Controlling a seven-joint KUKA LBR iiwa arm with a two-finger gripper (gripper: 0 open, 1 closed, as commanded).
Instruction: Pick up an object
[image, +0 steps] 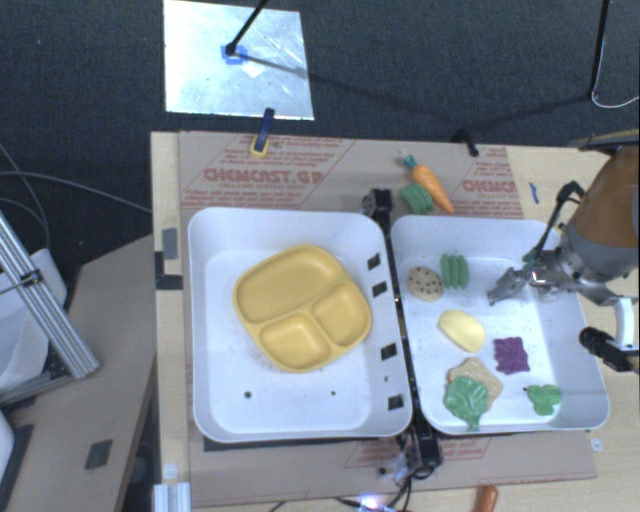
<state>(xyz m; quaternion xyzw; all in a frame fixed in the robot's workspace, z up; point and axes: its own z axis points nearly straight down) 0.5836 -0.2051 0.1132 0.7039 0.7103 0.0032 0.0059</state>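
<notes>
On the bench (170, 180), the left bin (215, 400) holds a yellow tray (300, 305). Right of that tray, in the right bin (590, 405), the pincer (508, 288) hovers, released and empty, near the yellow potato (461, 329), purple grapes (511, 355) and cookie (425, 283).

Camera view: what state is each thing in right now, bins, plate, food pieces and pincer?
left bin: holds the yellow plate, upright, nothing on it
right bin: holds loose food pieces
cookie: flat on the bin floor
yellow piece: lying free
purple piece: lying free
carrot: outside both bins
pincer: above right bin, nothing seen between fingers
</notes>
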